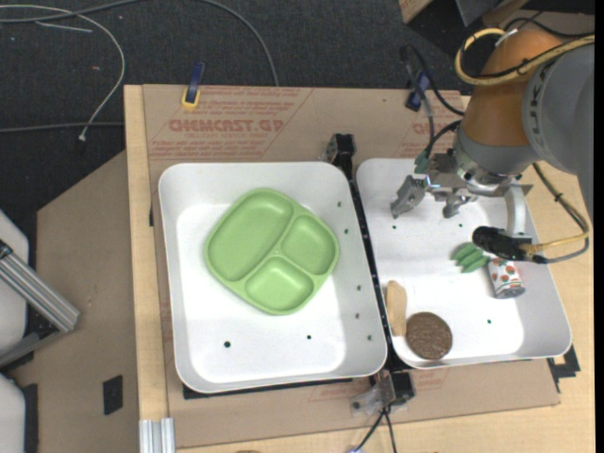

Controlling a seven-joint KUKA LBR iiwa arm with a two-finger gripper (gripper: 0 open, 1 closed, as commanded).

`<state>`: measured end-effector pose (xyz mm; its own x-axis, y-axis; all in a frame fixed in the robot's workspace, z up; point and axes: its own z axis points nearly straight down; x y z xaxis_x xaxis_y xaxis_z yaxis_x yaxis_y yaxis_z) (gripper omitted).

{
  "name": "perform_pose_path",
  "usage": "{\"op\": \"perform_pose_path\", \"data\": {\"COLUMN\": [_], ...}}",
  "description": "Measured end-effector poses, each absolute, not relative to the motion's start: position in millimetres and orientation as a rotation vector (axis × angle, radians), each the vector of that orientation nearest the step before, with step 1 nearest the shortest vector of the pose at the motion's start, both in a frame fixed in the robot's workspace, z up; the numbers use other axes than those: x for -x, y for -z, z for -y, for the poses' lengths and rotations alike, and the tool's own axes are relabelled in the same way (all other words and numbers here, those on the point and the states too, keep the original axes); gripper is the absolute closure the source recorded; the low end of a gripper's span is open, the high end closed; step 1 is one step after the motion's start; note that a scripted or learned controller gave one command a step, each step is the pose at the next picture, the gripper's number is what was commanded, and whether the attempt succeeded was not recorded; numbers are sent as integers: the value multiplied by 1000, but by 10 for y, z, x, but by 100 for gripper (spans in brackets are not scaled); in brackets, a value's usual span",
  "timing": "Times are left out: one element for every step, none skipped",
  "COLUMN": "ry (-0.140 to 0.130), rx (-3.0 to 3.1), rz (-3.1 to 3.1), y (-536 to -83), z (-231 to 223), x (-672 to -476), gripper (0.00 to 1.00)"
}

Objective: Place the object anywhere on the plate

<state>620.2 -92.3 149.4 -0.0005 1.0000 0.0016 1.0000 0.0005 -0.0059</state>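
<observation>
Fingers [408,199] spread apart, nothing between them, tips hanging over bare floor in the upper part of the right bin [415,253]. Gripper [432,202] sits just below the orange band of the arm [528,83], which comes in from the upper right corner with yellow and black cables looped around it.

Objects sit in the right bin, all apart from the gripper. Green toy [467,254], looks like a pea pod or leafy piece, lies at the bin's right-middle, partly under a black part with a cable hanging off the arm. Small can [506,277], white with red dots, lies tilted just right of the green toy, near the right wall. Brown round cookie [428,334] lies flat near the bin's front edge. Tan flat stick [396,308] lies along the left wall, just beside the cookie; can't tell if they touch.

Plate [272,250], green, three compartments, sits turned at an angle in the middle of the left bin [189,338], well apart from the gripper. Nothing on the plate.

Both bins rest side by side on a cardboard sheet [236,111] with red print.
</observation>
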Motion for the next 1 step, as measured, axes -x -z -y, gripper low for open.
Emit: {"op": "perform_pose_path", "data": {"ry": [-4], "rx": [2219], "rz": [2218], "y": [-1033], "z": [921], "x": [-6107], "gripper": [0]}}
